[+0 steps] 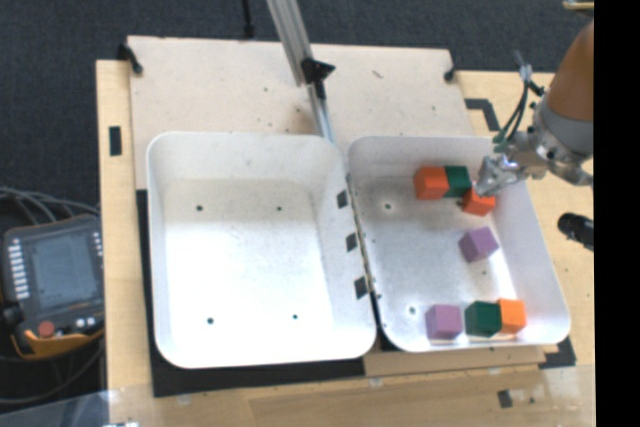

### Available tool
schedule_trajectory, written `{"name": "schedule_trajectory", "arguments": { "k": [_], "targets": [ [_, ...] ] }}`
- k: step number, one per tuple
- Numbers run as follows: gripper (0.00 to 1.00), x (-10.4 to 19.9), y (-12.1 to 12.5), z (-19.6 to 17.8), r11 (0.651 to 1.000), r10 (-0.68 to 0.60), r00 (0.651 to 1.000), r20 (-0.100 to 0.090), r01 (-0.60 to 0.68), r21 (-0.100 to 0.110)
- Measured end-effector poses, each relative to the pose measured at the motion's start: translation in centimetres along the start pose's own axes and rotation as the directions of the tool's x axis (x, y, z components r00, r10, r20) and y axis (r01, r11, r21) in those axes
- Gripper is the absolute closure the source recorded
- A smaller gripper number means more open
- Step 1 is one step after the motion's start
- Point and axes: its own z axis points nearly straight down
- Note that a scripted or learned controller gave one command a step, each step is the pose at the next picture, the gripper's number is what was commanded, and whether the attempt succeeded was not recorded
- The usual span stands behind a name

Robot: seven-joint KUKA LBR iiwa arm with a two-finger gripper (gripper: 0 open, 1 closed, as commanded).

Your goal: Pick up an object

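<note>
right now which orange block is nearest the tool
The orange block right under the tool, at the right bin's far right side. The others sit by the green block and in the near corner.

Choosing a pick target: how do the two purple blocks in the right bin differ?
The upper purple block sits alone mid-bin, turned askew; the lower purple block sits squarer at the near wall, starting a row with a green block and an orange block. The upper one lies closer to the gripper. Both look alike in colour and size.
</note>
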Motion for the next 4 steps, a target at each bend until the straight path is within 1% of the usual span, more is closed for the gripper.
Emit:
{"name": "schedule_trajectory", "arguments": {
  "k": [1,2,3,4],
  "targets": [
    [1.0,-0.1,0.1,-0.8,1.0,-0.003,1.0,-0.002,0.003,0.004],
    [1.0,4.4,-0.8,-0.4,1.0,-0.009,1.0,-0.002,0.009,0.007],
    [1.0,9.9,-1.4,-2.0,1.0,-0.011,1.0,-0.005,0.011,0.006],
    [1.0,14.4,-2.8,-1.8,1.0,-0.01,1.0,-0.004,0.01,0.008]
  ]
}}
